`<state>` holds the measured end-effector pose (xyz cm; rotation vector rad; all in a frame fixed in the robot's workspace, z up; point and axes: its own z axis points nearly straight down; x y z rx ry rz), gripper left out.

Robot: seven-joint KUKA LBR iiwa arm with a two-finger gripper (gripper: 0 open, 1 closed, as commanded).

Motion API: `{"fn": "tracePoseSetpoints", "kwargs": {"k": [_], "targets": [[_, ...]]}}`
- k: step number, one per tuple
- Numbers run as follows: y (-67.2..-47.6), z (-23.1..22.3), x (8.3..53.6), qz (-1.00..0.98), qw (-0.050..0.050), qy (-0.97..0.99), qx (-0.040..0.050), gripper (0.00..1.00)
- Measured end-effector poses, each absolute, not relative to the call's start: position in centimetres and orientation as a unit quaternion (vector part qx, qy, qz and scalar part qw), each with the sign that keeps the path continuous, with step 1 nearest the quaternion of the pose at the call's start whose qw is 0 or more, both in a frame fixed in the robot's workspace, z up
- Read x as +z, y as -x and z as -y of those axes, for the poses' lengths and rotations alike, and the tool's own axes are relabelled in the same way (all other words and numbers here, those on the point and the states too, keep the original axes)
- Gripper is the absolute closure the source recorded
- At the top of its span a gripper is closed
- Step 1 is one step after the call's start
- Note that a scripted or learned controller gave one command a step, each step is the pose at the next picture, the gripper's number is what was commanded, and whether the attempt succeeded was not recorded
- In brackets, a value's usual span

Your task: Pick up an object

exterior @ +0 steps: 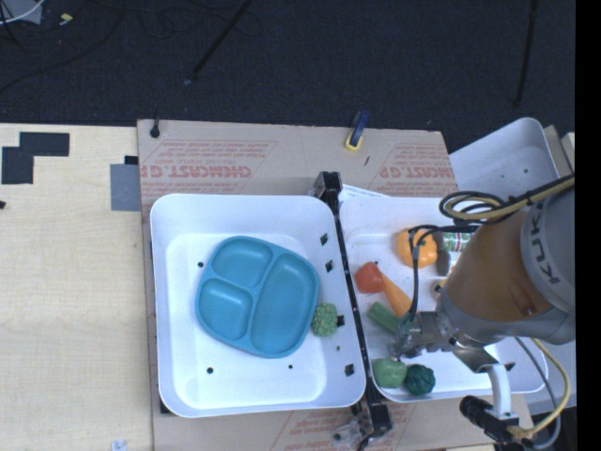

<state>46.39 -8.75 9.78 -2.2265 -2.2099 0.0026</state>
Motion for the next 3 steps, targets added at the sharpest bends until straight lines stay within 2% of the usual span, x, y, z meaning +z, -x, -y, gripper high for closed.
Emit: {"fn": "tracePoseSetpoints", "kwargs": {"k": [1, 3], "targets": [[-47.4, 9.0, 15.5, 0.707, -0.001, 0.707, -0.0007, 1.00], [-47.1, 8.5, 22.9, 0.707, 0.000, 0.707, 0.0000, 1.00]]}}
